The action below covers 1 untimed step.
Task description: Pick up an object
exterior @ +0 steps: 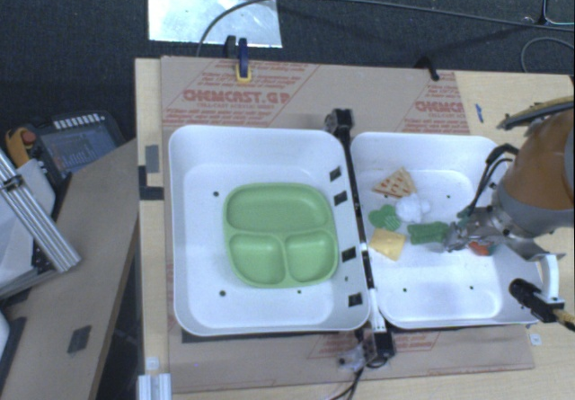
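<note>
In the right bin (431,304) lie several small items: a tan waffle-patterned wedge (394,182), a white lump (413,208), a green leafy piece (384,217), a yellow block (388,244) and a long green piece (429,232). My gripper (458,236) is low in this bin, right at the long green piece's right end. A small red-orange thing (481,248) shows just beyond its tip. The arm's wrist hides the fingers' stance.
The left bin (193,209) holds a green three-compartment tray (277,234). A black divider with clips (352,218) runs between the bins. The grey and orange arm (539,182) covers the right bin's right side. Cables cross the dark floor behind the bench.
</note>
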{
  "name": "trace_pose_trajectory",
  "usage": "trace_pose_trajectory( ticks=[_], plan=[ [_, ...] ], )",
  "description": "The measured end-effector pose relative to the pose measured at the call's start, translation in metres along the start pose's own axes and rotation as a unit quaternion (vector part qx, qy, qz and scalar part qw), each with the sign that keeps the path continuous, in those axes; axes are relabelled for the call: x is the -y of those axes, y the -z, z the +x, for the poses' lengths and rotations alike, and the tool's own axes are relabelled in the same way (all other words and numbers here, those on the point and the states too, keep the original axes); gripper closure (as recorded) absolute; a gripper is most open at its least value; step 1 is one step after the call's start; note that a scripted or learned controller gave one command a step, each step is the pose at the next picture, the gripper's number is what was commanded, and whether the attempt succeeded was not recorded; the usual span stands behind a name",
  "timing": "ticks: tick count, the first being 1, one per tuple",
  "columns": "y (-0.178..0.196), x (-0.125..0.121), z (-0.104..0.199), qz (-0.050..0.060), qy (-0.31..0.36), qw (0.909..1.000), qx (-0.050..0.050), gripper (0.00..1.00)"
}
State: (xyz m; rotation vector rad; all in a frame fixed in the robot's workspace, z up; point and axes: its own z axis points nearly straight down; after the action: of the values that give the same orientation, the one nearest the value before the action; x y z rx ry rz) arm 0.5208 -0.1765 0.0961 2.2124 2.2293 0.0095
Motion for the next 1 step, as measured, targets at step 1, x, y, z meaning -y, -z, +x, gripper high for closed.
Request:
trace_pose_trajectory(
  ticks=[1],
  plan=[
    [0.0629, -0.0014, 0.0046, -0.001, -0.002, 1.0000, 0.003, 1.00]
  ],
)
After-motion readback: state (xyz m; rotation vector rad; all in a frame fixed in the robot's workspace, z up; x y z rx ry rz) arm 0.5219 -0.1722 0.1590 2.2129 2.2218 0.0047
